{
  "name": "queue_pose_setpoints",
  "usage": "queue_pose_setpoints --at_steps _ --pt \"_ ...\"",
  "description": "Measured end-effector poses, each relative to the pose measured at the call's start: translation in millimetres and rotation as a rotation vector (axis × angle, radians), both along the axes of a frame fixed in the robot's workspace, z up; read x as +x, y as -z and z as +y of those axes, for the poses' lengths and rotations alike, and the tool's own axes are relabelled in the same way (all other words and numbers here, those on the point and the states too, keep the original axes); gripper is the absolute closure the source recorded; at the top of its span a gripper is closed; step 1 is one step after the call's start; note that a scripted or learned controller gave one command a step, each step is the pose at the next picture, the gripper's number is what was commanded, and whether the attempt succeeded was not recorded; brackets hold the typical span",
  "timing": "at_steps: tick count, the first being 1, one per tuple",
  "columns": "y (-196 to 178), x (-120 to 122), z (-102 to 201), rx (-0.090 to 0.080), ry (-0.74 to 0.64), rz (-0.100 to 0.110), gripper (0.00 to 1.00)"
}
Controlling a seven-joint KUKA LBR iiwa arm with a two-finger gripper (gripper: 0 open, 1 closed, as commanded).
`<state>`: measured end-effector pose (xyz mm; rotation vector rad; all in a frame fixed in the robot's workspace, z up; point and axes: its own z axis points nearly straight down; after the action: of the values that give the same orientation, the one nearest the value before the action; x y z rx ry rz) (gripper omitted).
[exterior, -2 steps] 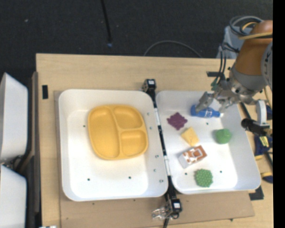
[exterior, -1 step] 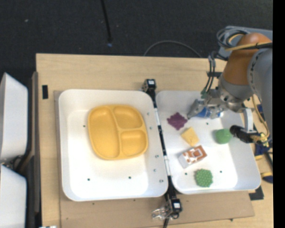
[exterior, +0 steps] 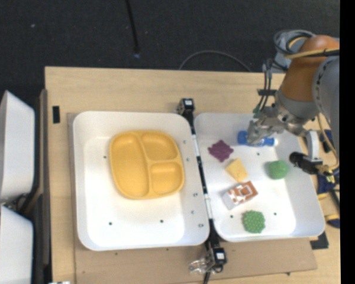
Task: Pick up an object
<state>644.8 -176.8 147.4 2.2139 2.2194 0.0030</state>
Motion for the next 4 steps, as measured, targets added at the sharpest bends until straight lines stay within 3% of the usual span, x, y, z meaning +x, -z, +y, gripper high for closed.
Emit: queue_pose_setpoints --at_steps 2,4 --pt "-80 1 -4 0.002 -0.001 0.001 1.0" --pt "-69 -26 99 0.003 -0.003 0.007 1.0"
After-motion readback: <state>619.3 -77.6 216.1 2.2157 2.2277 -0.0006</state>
